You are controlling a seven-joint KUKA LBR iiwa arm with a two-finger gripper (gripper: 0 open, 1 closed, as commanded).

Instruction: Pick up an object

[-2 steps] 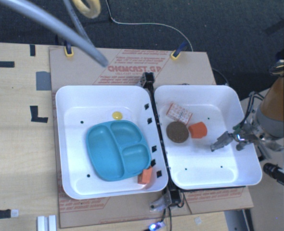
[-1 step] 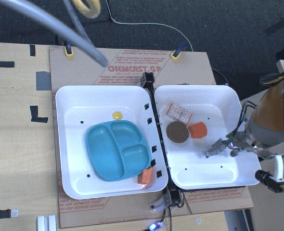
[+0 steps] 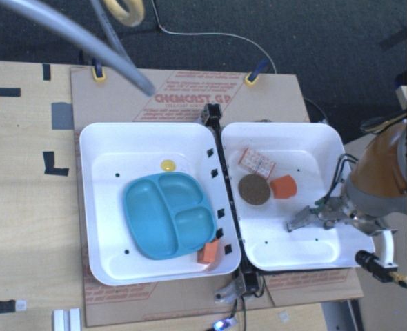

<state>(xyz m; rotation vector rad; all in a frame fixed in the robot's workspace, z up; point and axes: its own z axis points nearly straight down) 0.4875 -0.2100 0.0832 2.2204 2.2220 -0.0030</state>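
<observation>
Looking down from my fixed camera, I see the two white bins side by side on the bench, the left bin (image 3: 93,185) and the right bin (image 3: 328,150) meeting along a dark seam in the middle. The arm (image 3: 379,178) comes in from the right, its orange band sitting over the right bin's right wall. The gripper (image 3: 296,223) reaches left from there and hangs low over the near right part of the right bin's floor, fingers pointing left. From this angle I cannot tell how the fingers are set, and I see nothing between them.

The candidates for picking in the right bin lie toward its far left part: a brown round disc (image 3: 254,189), an orange block (image 3: 283,186) just beside the disc on its right, and a small white packet with red print (image 3: 256,162) just beyond the disc, on the far side. All three sit apart from the gripper, which is nearer to me and further right.

In the left bin a blue divided plate (image 3: 169,214) takes up the middle. A small yellow piece (image 3: 168,165) lies just beyond its far edge, and a small orange object (image 3: 207,253) rests at its near right corner, close to the seam.
</observation>
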